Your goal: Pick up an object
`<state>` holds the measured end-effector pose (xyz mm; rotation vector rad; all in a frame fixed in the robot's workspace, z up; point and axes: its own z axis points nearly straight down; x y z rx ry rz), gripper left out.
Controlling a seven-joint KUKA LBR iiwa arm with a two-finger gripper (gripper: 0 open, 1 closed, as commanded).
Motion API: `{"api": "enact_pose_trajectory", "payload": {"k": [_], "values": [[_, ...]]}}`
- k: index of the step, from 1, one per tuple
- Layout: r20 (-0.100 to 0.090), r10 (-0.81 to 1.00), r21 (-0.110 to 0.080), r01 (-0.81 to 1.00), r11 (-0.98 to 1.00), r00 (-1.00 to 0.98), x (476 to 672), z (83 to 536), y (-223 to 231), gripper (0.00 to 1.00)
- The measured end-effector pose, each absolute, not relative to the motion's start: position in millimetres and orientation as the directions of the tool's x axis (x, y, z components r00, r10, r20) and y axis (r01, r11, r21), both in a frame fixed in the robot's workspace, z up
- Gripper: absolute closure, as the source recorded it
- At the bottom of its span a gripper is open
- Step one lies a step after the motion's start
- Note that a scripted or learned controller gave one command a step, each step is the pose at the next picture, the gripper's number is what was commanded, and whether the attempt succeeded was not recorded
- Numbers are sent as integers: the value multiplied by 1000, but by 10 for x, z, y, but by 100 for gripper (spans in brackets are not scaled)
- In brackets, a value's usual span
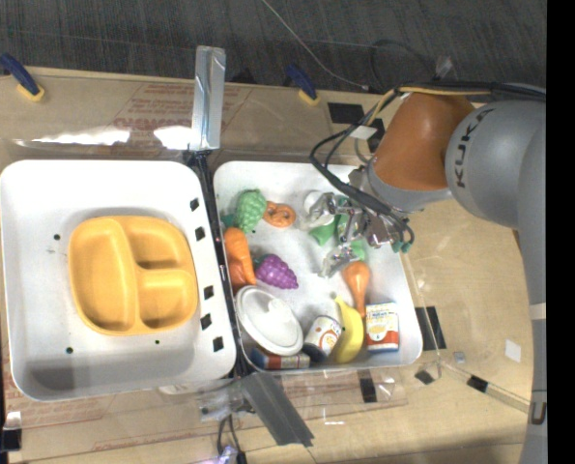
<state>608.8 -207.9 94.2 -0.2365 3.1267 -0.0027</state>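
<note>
The bench (461, 259) bears 2 white bins. The left bin (36, 356) holds 1 yellow divided tray (132, 271). The right bin (268, 177) holds 2 carrots, 1 purple grape bunch (276, 273), 1 banana (350, 332) and 1 white bowl (268, 322). The arm (480, 158) reaches in from the right, claw (340, 230) low over the bin's upper middle; whether it grips cannot be told. 1 carrot (358, 280) lies just below it.

Bright, even overhead light; glare whitens the tape (113, 135) far left, a soft shadow darkens the left bin (36, 380) near corner, focus slightly soft.
</note>
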Motion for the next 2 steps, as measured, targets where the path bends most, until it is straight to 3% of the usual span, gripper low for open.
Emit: {"api": "enact_pose_trajectory", "payload": {"k": [1, 2], "values": [[-1, -136, 2, -136, 991, -991, 6109, 923, -1517, 0], [-4, -141, 0, -141, 990, -990, 6124, 1036, -1510, 100]]}}
